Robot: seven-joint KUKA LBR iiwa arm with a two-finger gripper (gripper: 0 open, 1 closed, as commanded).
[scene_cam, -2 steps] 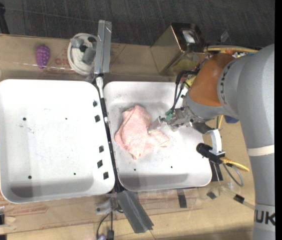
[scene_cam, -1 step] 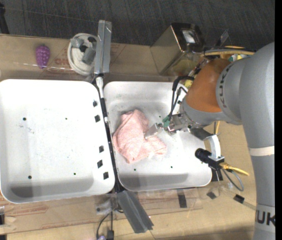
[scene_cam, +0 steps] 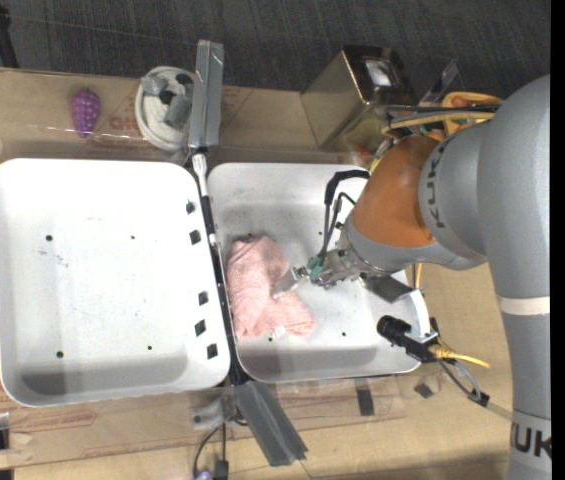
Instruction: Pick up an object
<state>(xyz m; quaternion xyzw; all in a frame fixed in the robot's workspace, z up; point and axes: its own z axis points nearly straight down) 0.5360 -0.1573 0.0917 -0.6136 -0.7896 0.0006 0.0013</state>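
Hovering claw (scene_cam: 297, 280) at pink cloth (scene_cam: 262, 288) in right bin (scene_cam: 262, 183); grip state unclear, nothing lifted yet.

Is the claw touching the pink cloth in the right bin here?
Cannot tell. In the camera view the claw sits at the right edge of the pink cloth in the right bin, but the slanted angle shows neither contact nor a gap plainly.

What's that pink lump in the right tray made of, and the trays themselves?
The pink lump looks like soft cloth, perhaps a towel: matte, crumpled into folds. The right tray and left tray look like hard white plastic, smooth with a slight sheen and rounded moulded corners.
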